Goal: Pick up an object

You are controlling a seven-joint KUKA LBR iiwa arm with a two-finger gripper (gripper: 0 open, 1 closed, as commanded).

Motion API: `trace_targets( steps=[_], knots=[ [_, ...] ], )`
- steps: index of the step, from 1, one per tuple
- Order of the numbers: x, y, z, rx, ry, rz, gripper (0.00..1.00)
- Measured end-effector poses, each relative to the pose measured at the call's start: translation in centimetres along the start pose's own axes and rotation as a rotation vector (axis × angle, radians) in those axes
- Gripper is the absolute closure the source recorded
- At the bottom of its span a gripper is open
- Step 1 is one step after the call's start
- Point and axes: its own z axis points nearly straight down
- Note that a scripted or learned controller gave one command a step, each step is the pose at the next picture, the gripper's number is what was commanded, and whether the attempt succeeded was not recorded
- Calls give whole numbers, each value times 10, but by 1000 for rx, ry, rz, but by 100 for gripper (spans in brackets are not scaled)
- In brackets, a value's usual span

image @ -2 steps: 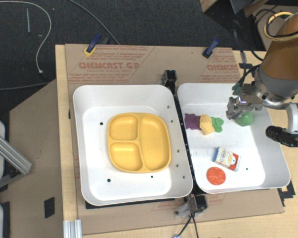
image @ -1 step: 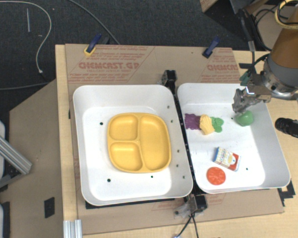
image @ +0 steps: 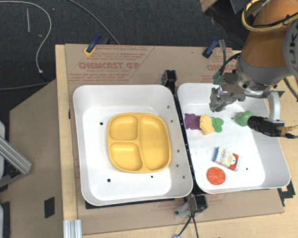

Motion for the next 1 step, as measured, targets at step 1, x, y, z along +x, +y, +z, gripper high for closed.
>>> trace_targets(
  steps=[1],
  knots=[
    [54, 18, 17, -2, -2, 2, 100]
  ],
)
